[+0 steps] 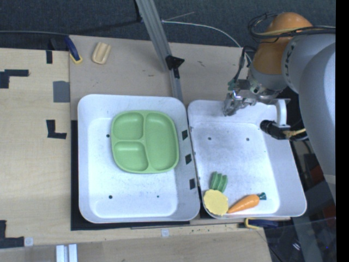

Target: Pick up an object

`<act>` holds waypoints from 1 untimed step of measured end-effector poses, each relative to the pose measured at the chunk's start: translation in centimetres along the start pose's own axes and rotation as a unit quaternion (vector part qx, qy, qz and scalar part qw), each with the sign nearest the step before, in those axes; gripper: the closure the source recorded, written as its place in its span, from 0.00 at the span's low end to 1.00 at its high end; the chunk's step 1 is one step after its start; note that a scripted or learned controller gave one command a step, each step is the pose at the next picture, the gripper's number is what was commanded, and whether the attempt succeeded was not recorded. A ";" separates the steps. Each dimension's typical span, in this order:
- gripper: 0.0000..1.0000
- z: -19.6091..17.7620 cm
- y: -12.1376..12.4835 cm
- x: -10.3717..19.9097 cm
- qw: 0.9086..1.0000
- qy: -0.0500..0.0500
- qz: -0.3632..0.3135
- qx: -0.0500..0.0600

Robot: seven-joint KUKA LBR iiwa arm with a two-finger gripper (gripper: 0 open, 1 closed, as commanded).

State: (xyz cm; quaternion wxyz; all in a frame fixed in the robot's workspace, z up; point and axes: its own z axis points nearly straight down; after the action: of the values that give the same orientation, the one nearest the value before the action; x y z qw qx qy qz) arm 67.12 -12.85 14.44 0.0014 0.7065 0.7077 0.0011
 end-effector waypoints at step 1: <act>1.00 -6.4 0.3 -0.1 1.000 0.000 0.000 -0.001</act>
State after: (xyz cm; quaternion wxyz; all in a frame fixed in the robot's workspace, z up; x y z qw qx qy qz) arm 67.40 -12.93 20.83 0.0021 0.7066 0.7076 0.0014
